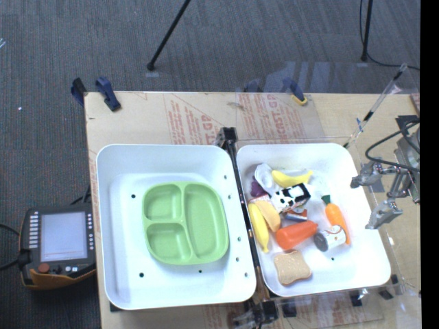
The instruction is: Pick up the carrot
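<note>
The carrot (336, 219) lies in my right bin (374, 249), long axis running 11 to 5 o'clock, green top at 11, smooth orange taper toward 5; a small can (331, 239) touches it at 7 o'clock; my gripper (381, 195) hovers at the carrot's 3 o'clock, fingers spread wide, gripping nothing; the left bin (116, 184) holds a green divided plate (185, 223).

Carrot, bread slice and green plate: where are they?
carrot (335, 217), camera view, middle of its orange body.
bread slice (292, 267), camera view, middle of its face.
green plate (186, 222), camera view, its centre divider.
</note>
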Controlling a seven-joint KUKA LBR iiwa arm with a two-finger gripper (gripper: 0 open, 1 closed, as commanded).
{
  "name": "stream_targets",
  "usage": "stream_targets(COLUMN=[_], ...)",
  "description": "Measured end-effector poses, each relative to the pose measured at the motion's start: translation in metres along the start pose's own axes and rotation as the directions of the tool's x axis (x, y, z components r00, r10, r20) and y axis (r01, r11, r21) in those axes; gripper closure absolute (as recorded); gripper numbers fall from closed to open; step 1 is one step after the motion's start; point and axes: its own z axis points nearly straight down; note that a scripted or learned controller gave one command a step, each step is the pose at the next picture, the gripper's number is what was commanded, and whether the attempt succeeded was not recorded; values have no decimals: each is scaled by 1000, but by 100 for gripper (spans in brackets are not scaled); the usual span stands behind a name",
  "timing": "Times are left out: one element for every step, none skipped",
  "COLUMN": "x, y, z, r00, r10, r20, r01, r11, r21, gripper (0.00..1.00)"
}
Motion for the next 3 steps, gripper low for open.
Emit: stream_targets(x=[-6, -26, -31], y=[30, 22, 24], z=[119, 181, 169], r00=[985, 999, 998], r10=[-174, -45, -53], r20=[-8, 8, 18], r01=[174, 45, 52], r11=[985, 999, 999], r21=[-6, 2, 4], gripper=[0, 0, 100])
